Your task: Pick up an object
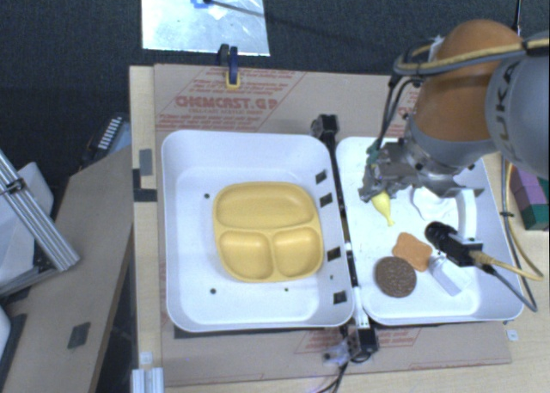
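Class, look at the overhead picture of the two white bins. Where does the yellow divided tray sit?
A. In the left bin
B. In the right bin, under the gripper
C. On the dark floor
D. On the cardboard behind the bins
A: the yellow divided tray lies flat inside the left bin, while the gripper is over the right bin.

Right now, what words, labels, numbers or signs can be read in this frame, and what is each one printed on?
"CHEMCAST. G P": red print on the brown board behind the left bin; the last letters are blurred, so the reading is uncertain.
More red print along the board's front edge, below the bins: too small and cut off to read.
No text on the yellow tray that I can make out.
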Motion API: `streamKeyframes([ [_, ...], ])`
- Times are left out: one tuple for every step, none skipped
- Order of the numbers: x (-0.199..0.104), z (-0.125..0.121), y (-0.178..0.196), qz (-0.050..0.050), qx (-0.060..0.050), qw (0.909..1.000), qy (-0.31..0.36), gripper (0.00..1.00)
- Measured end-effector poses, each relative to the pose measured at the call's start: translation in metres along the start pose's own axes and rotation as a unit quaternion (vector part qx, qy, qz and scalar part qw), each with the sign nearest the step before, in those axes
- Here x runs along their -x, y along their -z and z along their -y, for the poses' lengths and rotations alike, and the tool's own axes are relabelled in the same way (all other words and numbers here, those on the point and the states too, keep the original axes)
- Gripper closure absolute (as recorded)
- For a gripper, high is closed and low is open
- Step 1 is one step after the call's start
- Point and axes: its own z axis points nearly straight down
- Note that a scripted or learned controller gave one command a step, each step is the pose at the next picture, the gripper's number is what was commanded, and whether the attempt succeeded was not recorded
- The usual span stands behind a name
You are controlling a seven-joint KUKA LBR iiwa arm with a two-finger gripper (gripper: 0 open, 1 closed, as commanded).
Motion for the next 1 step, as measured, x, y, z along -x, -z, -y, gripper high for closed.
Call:
streamKeyframes([
  [-0.0480,0.0205,0.0014,0.000,-0.001,1.0000,0.000,1.00],
])
